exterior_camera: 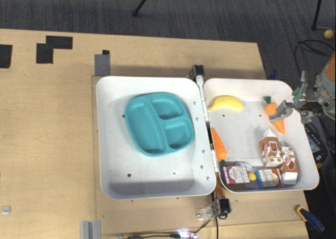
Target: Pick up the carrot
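Orange and green-topped, the carrot (273, 115) lies at the right side of the right bin (247, 127), touching the hand (285, 108), which reaches in from the frame's right edge; whether it pinches the carrot cannot be told. A teal tray (157, 123) sits in the left bin (110, 143).

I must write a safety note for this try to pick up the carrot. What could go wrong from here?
1. The gripper is at the carrot close to the right bin's far wall, so it may bump the wall.
2. A second orange piece lies by the divider; the program may take that one.
3. The small carrot may slip away.
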Robot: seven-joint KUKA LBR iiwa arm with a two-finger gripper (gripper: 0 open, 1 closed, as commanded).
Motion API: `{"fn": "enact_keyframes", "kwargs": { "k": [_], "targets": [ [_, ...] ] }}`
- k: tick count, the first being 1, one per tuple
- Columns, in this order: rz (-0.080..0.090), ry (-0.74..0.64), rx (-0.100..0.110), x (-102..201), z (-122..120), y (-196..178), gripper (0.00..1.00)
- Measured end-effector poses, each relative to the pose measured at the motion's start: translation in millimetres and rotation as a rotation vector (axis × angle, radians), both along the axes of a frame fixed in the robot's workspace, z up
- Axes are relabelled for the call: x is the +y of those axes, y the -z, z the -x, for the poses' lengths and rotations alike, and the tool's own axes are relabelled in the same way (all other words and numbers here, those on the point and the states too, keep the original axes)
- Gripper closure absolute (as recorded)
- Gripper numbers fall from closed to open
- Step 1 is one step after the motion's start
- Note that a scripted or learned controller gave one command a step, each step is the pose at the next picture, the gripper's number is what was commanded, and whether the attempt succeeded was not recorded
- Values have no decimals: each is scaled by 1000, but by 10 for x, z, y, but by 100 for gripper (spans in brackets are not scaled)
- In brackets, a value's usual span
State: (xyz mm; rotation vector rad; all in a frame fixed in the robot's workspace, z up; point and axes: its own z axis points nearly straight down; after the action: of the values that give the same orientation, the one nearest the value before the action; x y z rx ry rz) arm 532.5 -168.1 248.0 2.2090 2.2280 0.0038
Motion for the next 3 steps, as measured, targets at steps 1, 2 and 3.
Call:
{"fn": "enact_keyframes", "kwargs": {
  "k": [1, 2, 3],
  "targets": [
    [-3, -143, 12, -372, -217, 1345, 0],
    [0, -227, -1, -358, -552, 1624, 0],
    [4, -229, -9, -355, -583, 1491, 100]
  ]
}}
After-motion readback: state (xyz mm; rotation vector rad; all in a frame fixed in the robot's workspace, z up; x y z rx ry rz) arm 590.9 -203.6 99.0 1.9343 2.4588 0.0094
